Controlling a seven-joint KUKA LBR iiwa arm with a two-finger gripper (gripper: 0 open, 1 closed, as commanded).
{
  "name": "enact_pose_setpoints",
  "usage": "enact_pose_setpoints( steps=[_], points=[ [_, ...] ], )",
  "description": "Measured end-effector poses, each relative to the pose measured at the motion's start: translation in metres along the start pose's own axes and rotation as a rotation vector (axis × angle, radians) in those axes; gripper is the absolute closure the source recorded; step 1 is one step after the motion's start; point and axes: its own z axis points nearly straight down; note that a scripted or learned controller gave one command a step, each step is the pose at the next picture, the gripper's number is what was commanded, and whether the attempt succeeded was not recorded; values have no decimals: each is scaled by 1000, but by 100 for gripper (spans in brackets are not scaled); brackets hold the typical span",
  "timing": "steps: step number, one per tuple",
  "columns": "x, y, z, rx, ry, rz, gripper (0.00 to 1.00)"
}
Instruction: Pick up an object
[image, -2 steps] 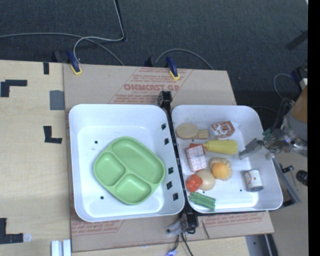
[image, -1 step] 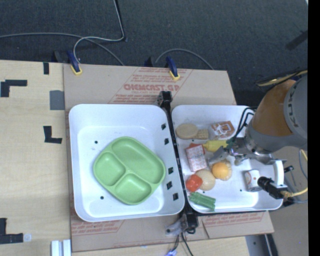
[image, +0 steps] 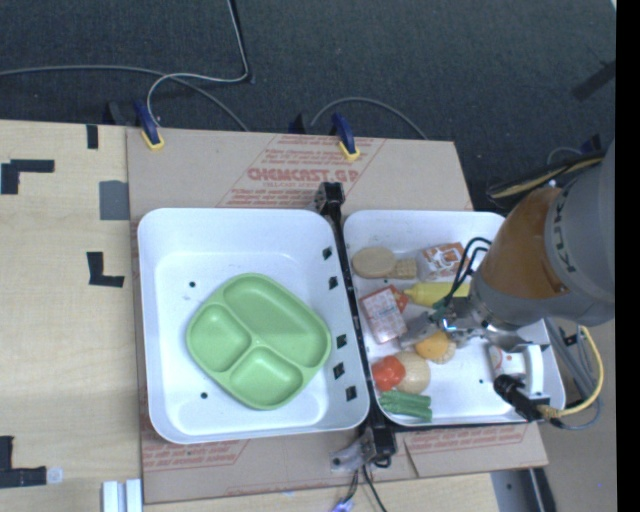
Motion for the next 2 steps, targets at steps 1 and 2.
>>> enact_pose_setpoints(
  steps=[1, 2],
  points=[
    [-1, 1, -12, -2, -1, 0, 100],
    [83, 2, -115, 4, 3, -2, 100]
  ],
)
